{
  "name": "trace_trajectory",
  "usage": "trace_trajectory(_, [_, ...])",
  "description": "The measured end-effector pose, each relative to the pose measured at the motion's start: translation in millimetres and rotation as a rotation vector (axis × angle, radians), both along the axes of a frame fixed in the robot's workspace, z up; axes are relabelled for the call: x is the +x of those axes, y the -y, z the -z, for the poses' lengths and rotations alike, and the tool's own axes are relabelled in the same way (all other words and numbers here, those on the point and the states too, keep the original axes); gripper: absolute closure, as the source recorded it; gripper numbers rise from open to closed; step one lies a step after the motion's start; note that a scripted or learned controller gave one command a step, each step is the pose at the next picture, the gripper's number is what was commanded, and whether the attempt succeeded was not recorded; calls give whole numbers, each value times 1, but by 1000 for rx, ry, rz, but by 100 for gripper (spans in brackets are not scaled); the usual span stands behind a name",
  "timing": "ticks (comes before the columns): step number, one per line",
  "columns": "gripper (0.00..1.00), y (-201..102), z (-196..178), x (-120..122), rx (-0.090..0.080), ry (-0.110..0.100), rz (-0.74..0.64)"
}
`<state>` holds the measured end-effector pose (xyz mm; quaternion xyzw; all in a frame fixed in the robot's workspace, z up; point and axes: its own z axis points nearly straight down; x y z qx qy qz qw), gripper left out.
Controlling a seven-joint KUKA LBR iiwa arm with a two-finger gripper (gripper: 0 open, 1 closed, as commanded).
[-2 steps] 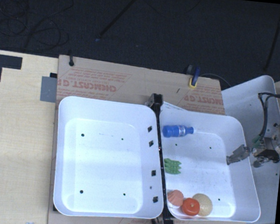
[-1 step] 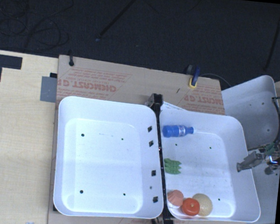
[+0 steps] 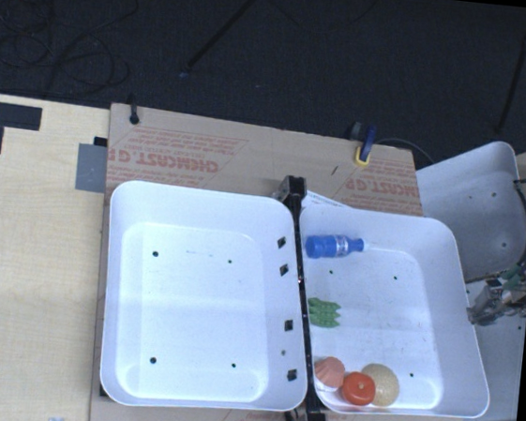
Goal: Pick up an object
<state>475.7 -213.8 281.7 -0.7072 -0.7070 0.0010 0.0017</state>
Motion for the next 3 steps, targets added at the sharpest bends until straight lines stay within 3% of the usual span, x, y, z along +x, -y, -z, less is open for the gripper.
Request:
trace_trajectory(1, [0, 0, 1, 0, 0, -1, 0])
trace_trajectory(2, [100, 1, -9, 0, 1, -2, 0])
trace_trajectory(3, [0, 1, -9, 0, 1, -3, 0])
